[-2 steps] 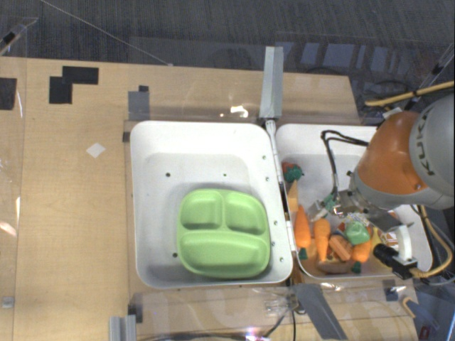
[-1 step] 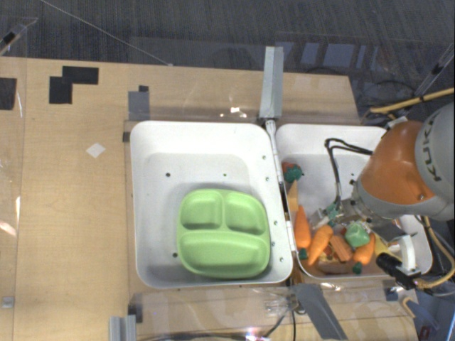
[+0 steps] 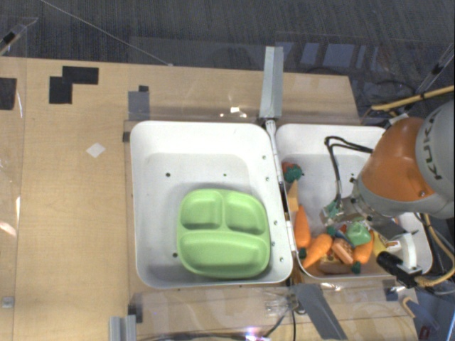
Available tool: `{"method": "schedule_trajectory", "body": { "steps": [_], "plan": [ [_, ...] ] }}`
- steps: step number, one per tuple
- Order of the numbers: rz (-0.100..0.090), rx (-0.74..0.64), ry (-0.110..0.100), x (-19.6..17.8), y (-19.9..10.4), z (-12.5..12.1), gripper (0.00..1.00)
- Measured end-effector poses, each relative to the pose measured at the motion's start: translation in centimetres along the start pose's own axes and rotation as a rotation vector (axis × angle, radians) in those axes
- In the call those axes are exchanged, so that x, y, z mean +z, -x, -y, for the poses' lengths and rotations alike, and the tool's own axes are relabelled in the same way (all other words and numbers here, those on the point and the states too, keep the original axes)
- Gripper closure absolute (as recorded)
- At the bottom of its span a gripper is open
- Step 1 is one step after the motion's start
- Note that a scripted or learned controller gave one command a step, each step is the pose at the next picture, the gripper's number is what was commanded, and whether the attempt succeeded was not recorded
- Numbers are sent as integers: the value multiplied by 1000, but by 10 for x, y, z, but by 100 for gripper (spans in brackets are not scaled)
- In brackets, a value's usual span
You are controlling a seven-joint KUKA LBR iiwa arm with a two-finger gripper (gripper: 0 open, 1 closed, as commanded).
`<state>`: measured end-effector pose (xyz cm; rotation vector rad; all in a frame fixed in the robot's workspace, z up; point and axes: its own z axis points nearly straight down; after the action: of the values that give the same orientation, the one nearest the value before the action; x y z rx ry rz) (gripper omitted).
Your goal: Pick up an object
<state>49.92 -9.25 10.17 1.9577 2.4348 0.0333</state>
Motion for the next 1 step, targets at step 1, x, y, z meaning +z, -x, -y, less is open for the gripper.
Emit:
{"method": "schedule_trajectory", "body": {
  "steps": [1],
  "plan": [
    [0,0,0,0,0,0,0]
  ]
}}
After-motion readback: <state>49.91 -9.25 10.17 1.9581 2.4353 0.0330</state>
